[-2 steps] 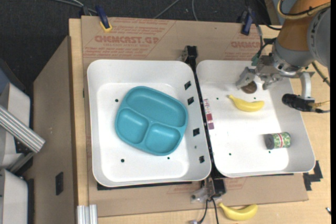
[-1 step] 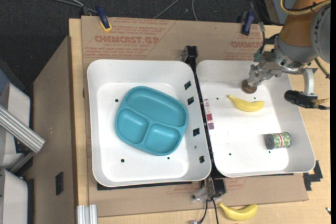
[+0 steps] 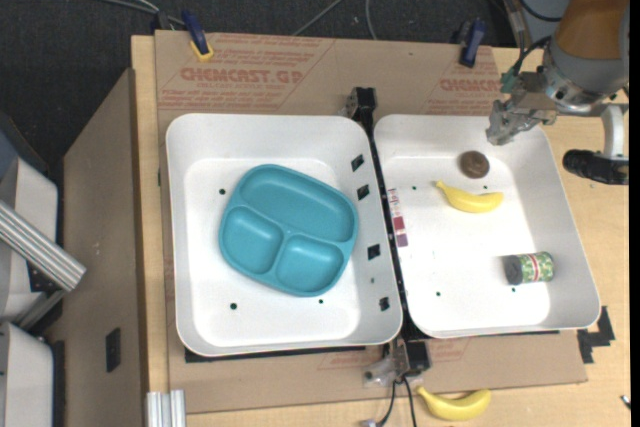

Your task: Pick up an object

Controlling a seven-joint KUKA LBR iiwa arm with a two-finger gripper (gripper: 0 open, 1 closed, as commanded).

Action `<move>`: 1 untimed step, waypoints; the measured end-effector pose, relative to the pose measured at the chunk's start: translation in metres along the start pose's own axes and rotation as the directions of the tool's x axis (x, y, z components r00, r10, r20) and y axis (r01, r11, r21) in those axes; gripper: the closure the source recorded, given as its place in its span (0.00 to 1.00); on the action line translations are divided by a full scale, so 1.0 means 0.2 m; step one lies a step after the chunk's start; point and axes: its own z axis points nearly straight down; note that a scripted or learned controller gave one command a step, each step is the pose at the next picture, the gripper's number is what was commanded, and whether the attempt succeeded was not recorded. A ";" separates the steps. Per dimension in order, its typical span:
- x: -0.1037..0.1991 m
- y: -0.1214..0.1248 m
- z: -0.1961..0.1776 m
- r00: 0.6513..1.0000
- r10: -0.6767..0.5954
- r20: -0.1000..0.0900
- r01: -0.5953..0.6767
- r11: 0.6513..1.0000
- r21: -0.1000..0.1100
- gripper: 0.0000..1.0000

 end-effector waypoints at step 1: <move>0.00 0.01 -0.21 1.000 0.000 0.000 0.000 1.000 0.000 1.00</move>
